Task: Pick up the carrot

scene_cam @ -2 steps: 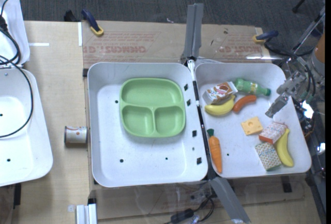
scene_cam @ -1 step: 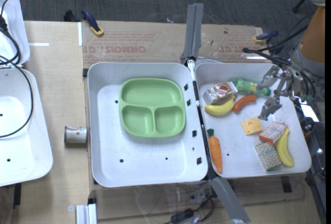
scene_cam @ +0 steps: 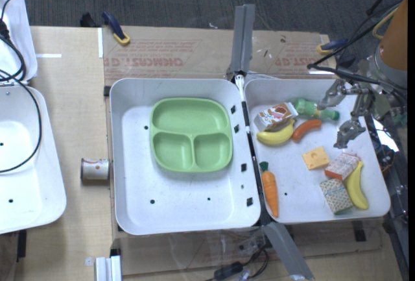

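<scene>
- Orange plastic carrot with green top (scene_cam: 270, 191) lay at right bin's (scene_cam: 379, 198) near-left wall, long axis near-far.
- Two-finger gripper (scene_cam: 342, 116) hovered far-right of carrot, well apart.
- Fingers spread, empty.

the arm (scene_cam: 395, 39) is cut off by the right edge, and the tool's (scene_cam: 345, 119) grip is unclear.

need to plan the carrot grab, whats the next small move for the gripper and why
Probably travel toward the bin's near-left corner. The gripper hangs open over the far right part of the right bin, holding nothing, while the carrot lies along the bin's left wall, well clear of the banana and sausage.
</scene>
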Tool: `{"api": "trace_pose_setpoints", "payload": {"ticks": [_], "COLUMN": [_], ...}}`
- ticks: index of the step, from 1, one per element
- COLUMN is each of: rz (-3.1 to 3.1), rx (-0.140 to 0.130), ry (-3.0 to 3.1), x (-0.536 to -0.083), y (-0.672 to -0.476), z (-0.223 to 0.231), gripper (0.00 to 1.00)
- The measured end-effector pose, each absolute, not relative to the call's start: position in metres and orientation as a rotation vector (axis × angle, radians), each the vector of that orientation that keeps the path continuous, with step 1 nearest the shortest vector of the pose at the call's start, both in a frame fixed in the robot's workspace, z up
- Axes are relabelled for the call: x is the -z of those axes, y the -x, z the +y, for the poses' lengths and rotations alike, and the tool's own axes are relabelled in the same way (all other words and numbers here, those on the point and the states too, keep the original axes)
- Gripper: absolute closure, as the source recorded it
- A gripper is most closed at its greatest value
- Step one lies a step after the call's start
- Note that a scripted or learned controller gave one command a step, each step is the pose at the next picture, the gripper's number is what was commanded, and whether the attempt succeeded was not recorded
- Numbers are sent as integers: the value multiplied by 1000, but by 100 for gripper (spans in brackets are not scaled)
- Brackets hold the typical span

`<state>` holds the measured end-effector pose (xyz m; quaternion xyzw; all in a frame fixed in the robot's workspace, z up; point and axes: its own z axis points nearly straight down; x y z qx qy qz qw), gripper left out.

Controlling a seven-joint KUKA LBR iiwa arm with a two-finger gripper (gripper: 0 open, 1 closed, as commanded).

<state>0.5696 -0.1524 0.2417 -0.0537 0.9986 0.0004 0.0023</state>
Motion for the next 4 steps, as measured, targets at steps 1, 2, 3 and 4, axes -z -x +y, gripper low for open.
{"api": "trace_pose_setpoints", "payload": {"ticks": [1,2,3,4], "rz": [3015,2926,2644,2651], "rx": [-2,-4,-1,-2], "ry": [873,1139,1687,1678], "x": [-227,-181,-227,-243], "y": [-542,-485,-539,-503], "z": [-169,-191,-168,-161], "gripper": [0,0,0,0]}}
